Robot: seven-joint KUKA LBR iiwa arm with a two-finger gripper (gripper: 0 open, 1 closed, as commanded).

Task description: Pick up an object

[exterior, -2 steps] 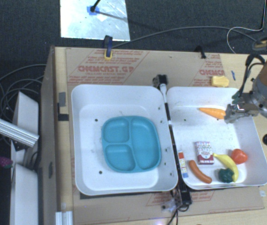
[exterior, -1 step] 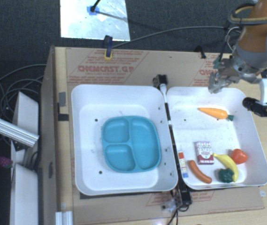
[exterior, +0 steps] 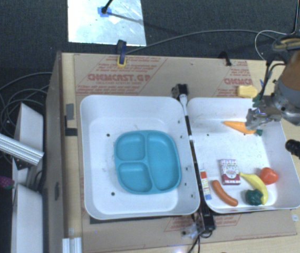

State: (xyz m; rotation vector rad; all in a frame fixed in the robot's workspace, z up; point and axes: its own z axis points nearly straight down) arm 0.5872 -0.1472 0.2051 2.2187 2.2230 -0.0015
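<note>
Holding blue tray (exterior: 147, 161): left bin (exterior: 94, 115); right bin (exterior: 281, 146): carrot (exterior: 238, 126).

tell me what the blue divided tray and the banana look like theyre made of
Blue divided tray: probably molded plastic, with one even light blue color, rounded compartment ridges and a soft sheen. Banana: likely a plastic toy, given its flat saturated yellow and smooth surface, though it is too small to be sure. Both sit in white bins that look like smooth plastic.
</note>
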